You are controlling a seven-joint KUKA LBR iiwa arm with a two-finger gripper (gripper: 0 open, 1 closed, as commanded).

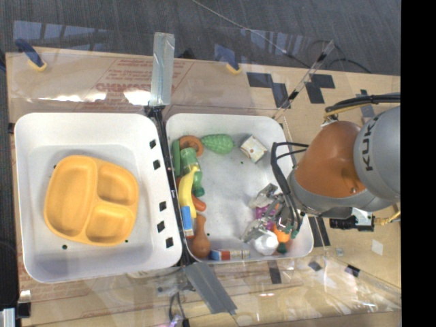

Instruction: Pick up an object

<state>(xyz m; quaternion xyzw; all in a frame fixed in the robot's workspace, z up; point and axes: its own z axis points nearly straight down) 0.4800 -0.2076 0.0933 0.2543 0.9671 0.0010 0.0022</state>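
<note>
While the arm [340, 165] reaches into the right bin [231, 125], its end effector [269, 216] sits low in the near right corner among small toys [272, 240]; whether it is apart or together cannot be told. A yellow tray [90, 199] fills the left bin [27, 182].

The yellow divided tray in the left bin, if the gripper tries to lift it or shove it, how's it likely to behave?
The yellow divided tray looks like molded plastic, so probably stiff and light for its size. It lies flat and alone on the floor of the left bin, so a push would likely slide it rather than tip it. Its broad, smooth rounded rim may be awkward for two fingers to grip.
</note>
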